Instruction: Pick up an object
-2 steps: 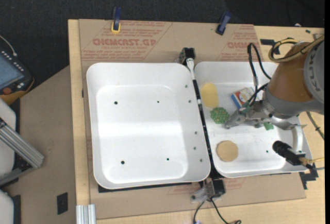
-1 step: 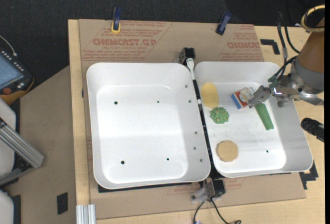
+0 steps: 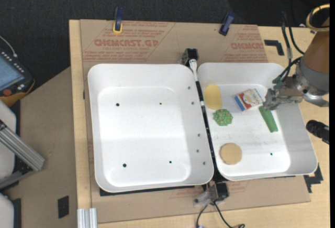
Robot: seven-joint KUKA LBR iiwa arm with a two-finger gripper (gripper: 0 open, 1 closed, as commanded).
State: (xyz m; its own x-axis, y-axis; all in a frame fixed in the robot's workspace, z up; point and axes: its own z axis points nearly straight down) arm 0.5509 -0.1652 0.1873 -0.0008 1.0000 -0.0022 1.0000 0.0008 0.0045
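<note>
The gripper [image 3: 272, 102], whose jaws' state I cannot tell, hovers at the top end of the green stick [image 3: 270, 118] in the right bin [image 3: 298, 161], so it should drop straight down, straddle the stick across its width, then squeeze.

Left bin [image 3: 104, 117] floor lies open all over. In the right bin [image 3: 298, 161], yellow piece [image 3: 213, 96], green ball [image 3: 223, 117], tan disc [image 3: 231, 153], box [image 3: 248, 99] and green bar [image 3: 269, 119] crowd the far half; the near right corner stays free
</note>
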